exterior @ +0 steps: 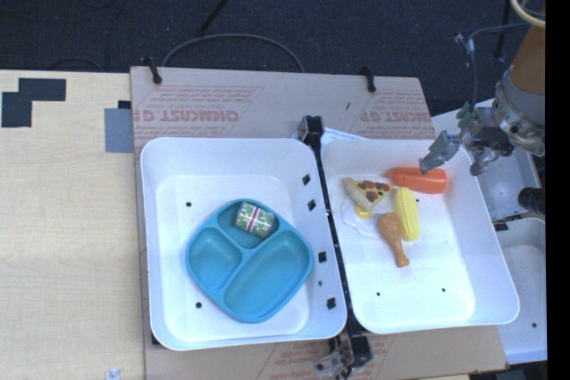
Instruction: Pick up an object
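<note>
Pincer (461, 151) hangs over the upper right part of the right bin (485, 303), wrist and orange-banded arm (531, 67) entering from the right. Its two fingers are spread apart, one toward the left at the orange carrot and one toward the right, with nothing between them. Judged as a pre-grasp stance: open and angled over the cluster of toys, not closed on anything.

Candidate objects, all in the right bin:
- Orange carrot (419, 180), just below and left of the pincer, the left fingertip right beside its upper end. Whether they touch cannot be told.
- Yellow corn cob (407, 213), below the carrot, farther below-left of the pincer.
- Brown chicken drumstick (393, 237), touching or just beside the corn's left flank, farther still.
- Pizza slice (367, 190), left of the carrot, well left of the pincer.

The toys lie flat and loosely bunched, so the nearest one is the likeliest target; the carrot fits, lying across the line of the fingers.

Left bin (165, 280), well to the pincer's left, holds a blue divided plate (258, 276) with a small green can (253, 219) lying in its upper compartment. Both bins rest on cardboard on the tabletop (62, 236).

Risk, as judged: the carrot is rounded and may roll out as the fingers close.
</note>
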You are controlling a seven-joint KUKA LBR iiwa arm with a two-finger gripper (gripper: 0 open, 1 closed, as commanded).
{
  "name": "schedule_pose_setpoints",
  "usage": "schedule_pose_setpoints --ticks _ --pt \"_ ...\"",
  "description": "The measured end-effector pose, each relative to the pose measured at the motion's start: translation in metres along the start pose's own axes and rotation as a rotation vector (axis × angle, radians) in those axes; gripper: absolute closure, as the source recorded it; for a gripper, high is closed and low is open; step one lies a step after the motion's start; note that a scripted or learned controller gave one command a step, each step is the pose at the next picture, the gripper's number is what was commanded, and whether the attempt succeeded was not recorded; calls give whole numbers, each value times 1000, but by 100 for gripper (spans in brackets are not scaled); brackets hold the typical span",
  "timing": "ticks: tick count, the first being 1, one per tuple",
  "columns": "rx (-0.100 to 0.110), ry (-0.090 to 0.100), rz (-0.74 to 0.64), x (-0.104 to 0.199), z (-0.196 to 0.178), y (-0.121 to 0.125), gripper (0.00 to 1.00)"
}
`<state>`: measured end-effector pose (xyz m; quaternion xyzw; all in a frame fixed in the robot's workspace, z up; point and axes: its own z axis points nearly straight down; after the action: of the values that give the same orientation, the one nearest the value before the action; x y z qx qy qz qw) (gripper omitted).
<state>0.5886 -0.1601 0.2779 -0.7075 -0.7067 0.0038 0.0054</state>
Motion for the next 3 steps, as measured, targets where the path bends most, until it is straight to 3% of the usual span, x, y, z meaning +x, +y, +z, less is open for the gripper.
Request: schedule_pose_setpoints --ticks 1,3 --pt "-10 -2 -2 0 -6 2 0" --pt "-7 -1 -5 -1 110 13 0"
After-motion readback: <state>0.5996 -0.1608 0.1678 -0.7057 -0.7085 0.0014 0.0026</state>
